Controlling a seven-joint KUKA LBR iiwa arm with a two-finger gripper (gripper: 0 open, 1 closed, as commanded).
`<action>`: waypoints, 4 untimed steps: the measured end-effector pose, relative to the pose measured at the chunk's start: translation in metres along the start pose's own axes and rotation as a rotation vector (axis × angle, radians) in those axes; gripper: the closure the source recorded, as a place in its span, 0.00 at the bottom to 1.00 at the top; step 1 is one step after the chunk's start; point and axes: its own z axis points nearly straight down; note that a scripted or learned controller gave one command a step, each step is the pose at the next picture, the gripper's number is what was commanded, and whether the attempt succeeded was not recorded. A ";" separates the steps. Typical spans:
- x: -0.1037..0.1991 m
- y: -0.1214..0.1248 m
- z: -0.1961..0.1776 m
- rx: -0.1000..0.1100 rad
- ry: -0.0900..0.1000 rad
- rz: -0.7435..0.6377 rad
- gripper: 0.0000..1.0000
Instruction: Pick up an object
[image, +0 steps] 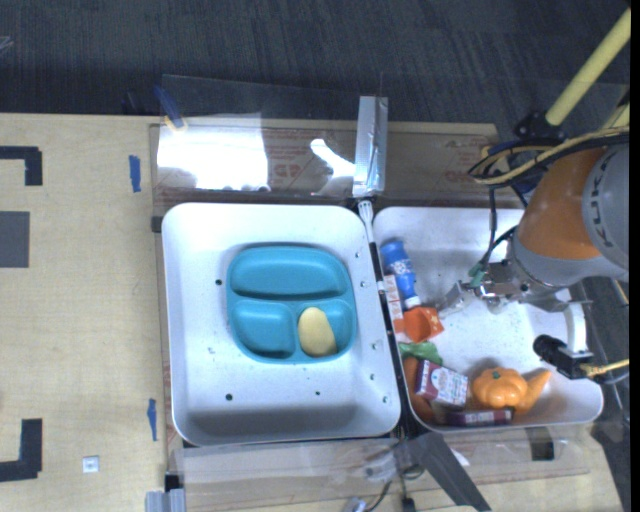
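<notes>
The right bin (450, 235) holds several items. A blue and white tube (398, 270) lies along its left wall. Below the tube sit an orange packet (420, 323) and a green piece (424, 351). A red and white packet (441, 384), a small orange pumpkin (498, 387) and a carrot-like piece (537, 385) lie near the front wall. My gripper (463, 293) hangs low over the middle of this bin, just right of the orange packet, with nothing visibly held.
The left bin (200, 400) carries a blue divided plate (270, 290) with a yellow rounded object (317, 331) in its lower right compartment. The arm's orange band (560, 215) and cables stand over the right bin's far right side. A metal post (370, 145) rises behind the bins.
</notes>
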 end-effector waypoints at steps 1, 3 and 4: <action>0.038 0.061 0.000 -0.003 -0.003 -0.185 0.00; 0.041 -0.061 -0.090 0.003 0.002 -0.155 0.00; 0.039 -0.006 -0.013 0.003 0.000 -0.467 0.00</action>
